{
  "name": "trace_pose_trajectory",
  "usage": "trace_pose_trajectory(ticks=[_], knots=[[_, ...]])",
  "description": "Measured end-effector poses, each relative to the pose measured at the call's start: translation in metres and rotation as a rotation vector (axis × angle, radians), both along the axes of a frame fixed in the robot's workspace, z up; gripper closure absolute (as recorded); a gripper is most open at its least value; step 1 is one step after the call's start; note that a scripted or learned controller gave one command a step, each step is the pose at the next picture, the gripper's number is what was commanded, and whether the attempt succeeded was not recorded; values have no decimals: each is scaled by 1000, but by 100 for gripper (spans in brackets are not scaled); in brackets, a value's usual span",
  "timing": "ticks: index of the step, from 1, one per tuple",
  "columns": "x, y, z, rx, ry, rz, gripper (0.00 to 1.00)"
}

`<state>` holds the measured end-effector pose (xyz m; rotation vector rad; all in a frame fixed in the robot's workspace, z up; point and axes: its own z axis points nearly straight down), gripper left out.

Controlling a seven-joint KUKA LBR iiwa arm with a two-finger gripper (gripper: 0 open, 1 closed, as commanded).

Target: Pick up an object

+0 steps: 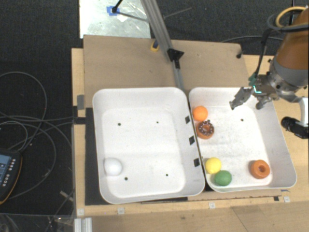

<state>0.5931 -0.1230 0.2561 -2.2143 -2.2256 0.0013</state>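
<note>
Green and round, a small ball (223,178) sits at the near rim of the right bin (270,129), touching a smooth yellow ball (213,165) just behind it. An orange ring (259,168), doughnut-shaped with a dark hole, lies near them toward the bin's near right corner. Farther back along the left wall, a brown ring with speckled topping (206,129) rests just in front of a plain orange ball (200,113), the two nearly touching. All five pieces lie loose on the shallow white plastic floor, which is faintly speckled.

Above the bin's far right corner hangs the gripper (247,98), its two dark fingers spread apart with nothing between them, well apart from every piece. Behind it rise the grey wrist and the orange band of the arm (292,57).

Across the divide, the left bin (140,105), a rounded-corner tray of the same white plastic, holds a single white ball (113,166) near its near left corner. Both trays rest on a pale wooden bench (125,57) over dark matting, with a slanted metal pole (157,18) crossing behind and black cables (29,129) looped on the carpet at left.
</note>
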Motion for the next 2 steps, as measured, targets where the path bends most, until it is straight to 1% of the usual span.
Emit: trace_pose_trajectory(ticks=[1,2], knots=[[1,0,2,-1,-4,-1,0],[0,9,-55,0,0,-2,0]])
